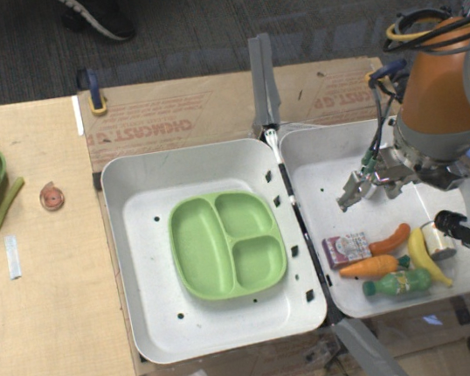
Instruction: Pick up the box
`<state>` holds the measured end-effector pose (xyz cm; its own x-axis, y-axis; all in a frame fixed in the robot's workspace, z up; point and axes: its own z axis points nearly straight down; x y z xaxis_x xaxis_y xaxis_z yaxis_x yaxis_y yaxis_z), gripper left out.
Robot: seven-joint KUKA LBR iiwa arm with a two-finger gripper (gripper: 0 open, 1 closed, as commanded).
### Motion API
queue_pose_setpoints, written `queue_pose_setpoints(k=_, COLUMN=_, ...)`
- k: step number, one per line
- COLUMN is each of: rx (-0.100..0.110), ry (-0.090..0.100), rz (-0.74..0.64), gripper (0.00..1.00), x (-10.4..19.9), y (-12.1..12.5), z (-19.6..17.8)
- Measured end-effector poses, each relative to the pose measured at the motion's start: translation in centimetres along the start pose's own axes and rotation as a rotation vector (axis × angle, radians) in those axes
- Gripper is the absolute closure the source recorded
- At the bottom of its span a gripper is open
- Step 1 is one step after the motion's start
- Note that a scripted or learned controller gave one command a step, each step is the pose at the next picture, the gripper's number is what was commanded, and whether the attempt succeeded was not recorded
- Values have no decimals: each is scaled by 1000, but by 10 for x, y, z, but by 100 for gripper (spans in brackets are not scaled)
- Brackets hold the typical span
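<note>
Currently the box point(346, 249), a small purple carton, lies flat in the right bin point(319, 160), near its front-left part, and the gripper point(352, 192) hangs above bare bin floor a little behind it, apart from it. Whether the jaws are apart or together cannot be told at this angle; nothing is visible between them. The main risk is a crowded grasp: the sausage point(389, 240) touches the box's right edge and the carrot point(371, 267) lies just beside its front edge, so a descending finger may land on either item, push the box aside, or close on the wrong object. The banana point(425, 257) and green bottle point(398, 284) lie further right and front. The bin's left wall stands near the box, limiting finger clearance there. The left bin point(142, 268) holds a green divided plate point(226, 244), well apart.
</note>
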<state>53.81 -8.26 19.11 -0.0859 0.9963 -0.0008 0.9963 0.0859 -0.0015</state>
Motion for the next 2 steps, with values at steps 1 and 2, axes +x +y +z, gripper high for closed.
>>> queue_pose_setpoints(k=1, rx=2, ry=0, rz=3, gripper=0, x=-17, y=9, z=78)
queue_pose_setpoints(k=2, rx=-12, ry=0, rz=-7, gripper=0, x=-9, y=-52, z=94)
